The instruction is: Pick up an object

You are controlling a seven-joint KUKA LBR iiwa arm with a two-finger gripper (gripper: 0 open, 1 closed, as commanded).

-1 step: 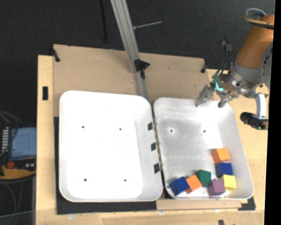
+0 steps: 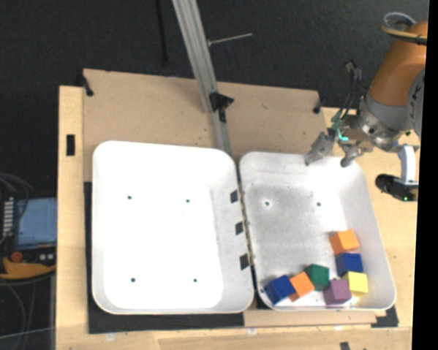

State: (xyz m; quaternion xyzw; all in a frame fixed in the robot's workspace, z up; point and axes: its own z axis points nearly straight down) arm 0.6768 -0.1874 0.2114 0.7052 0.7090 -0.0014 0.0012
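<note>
The gripper (image 2: 330,152) hangs over the far edge of the right bin (image 2: 290,211), its 2 fingers spread apart with nothing between them. The pickable objects sit well apart from it, clustered along the bin's near right corner: an orange block (image 2: 344,240), a blue block (image 2: 349,262), a yellow block (image 2: 357,282), a purple block (image 2: 337,291), a green block (image 2: 318,274), a second orange block (image 2: 301,284) and a second blue block (image 2: 280,289). From the jaws, the cluster lies toward the camera, the first orange block nearest

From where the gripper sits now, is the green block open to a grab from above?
Probably yes. The gripper hangs open over the right bin's far edge; nothing covers the green block, though an orange block crowds it.
</note>
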